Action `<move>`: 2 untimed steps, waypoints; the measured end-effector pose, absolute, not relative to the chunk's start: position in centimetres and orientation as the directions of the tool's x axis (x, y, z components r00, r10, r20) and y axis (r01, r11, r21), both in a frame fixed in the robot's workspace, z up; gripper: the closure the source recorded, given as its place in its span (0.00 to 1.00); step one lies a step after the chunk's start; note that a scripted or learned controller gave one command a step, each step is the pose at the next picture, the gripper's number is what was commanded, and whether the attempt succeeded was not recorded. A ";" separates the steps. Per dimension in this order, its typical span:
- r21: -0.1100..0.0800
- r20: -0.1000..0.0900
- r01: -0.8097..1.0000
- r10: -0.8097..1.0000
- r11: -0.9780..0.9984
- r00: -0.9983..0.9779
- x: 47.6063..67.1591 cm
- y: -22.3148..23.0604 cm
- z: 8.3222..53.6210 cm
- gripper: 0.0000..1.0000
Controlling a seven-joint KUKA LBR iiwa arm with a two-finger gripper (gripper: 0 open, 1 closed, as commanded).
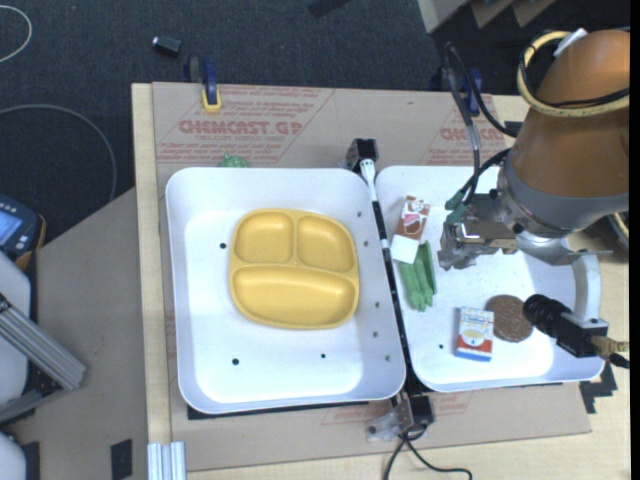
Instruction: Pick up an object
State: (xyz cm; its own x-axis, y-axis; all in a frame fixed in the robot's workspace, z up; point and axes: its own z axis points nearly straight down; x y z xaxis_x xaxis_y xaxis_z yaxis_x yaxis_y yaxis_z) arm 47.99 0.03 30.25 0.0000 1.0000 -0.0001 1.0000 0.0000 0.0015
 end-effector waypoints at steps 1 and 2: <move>0.003 0.000 1.000 1.000 0.001 -0.001 48.1 0.1 31.3 1.00; 0.006 -0.001 1.000 1.000 0.002 -0.002 48.1 0.1 32.3 1.00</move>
State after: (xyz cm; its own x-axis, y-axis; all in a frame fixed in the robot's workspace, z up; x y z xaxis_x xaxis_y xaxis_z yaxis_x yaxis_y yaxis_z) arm 48.12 0.08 32.27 -0.0016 1.0000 -0.0009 1.0000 0.0016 0.0057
